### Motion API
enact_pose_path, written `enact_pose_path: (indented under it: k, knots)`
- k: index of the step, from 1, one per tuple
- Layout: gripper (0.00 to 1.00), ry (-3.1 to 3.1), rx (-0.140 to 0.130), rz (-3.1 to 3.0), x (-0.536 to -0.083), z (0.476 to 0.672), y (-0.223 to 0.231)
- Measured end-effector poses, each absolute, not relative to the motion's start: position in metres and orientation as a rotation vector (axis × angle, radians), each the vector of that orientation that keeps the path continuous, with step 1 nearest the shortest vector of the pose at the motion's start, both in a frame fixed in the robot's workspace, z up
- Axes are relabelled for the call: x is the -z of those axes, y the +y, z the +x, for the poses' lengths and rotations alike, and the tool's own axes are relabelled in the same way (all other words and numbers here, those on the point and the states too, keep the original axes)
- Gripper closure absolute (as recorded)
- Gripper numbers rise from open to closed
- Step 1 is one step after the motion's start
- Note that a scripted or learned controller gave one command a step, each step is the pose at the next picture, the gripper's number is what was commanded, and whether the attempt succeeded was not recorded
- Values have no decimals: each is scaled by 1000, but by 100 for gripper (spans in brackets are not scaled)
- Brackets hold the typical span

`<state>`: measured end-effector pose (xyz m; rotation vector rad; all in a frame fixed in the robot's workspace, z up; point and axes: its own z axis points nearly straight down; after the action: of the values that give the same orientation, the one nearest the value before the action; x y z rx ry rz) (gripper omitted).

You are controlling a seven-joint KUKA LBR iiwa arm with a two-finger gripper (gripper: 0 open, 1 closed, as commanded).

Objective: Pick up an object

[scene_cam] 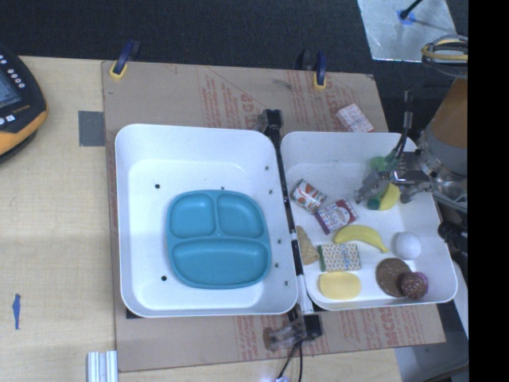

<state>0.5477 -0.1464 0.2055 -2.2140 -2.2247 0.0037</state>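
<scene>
Pincer [380, 188] sits over a yellow-green toy [387, 194] in the right bin [318, 146].

Setting: robotics laboratory test station. Evidence: two white bins [199, 146] sat side by side on a cardboard sheet [238, 94] clamped to a pale wooden surface [48, 213] by blue clips [320, 68] at 12 o'clock. A yellow-and-black handheld controller [16, 102] lay at 10 o'clock. Cabling [290, 360] trailed off at 6 o'clock. Dark carpet [199, 14] ran beyond, bearing a taped sheet [402, 18] at 1 o'clock.
</scene>
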Motion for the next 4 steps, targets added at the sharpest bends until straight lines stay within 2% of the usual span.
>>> enact_pose_path:
  k: [1,2,3,4]
  knots:
    - [0,-2236,2,-2217,-101,646,-194]
    - [0,-2224,-8,-2213,-91,623,-189]
    - [0,-2228,5,-2211,-93,657,-209]
    - [0,-2218,-8,-2209,-98,555,-163]
